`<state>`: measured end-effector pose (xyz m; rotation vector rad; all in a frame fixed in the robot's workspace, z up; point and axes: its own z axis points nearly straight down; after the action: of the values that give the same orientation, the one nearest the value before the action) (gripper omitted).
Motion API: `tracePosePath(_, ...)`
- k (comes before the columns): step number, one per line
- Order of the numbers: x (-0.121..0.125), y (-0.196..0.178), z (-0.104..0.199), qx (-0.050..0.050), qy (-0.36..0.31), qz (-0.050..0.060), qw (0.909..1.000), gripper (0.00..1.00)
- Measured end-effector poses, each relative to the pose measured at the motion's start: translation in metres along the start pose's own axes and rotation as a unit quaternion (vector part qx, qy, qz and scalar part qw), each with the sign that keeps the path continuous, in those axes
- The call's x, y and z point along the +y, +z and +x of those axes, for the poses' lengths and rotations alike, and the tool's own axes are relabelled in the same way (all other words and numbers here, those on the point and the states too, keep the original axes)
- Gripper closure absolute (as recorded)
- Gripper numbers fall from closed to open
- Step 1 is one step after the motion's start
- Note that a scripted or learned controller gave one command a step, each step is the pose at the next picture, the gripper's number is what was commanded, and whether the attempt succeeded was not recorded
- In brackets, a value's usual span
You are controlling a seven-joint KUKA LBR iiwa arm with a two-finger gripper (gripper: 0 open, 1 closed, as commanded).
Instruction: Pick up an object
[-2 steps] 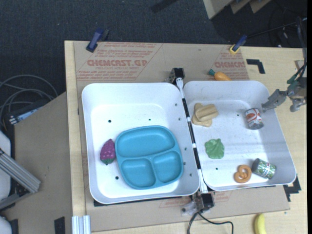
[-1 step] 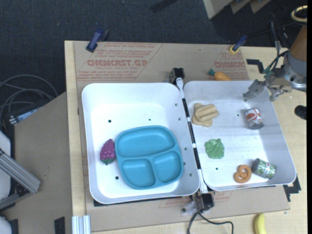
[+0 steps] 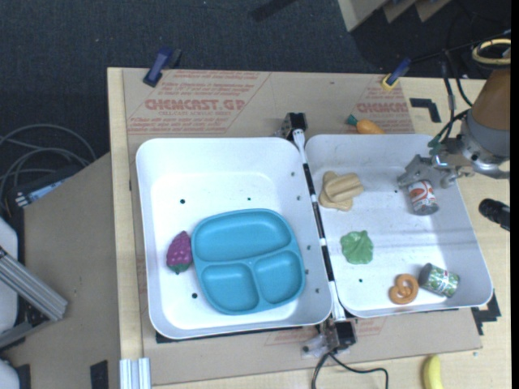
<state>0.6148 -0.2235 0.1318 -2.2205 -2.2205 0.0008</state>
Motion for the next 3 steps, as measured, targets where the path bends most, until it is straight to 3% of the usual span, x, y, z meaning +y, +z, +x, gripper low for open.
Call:
tracePosePath(1, 0.017, 0.047, 0.006, 0.005, -0.003, 0.0, 1.0, 0.0)
tracePosePath(2, -0.003, 0.047, 0.013, 0.0, 0.0, 0.0, 1.0, 0.0)
tracePosePath(3, -0.002, 0.037, 0.013, 0.0, 0.0, -0.001, 1.0, 1.0)
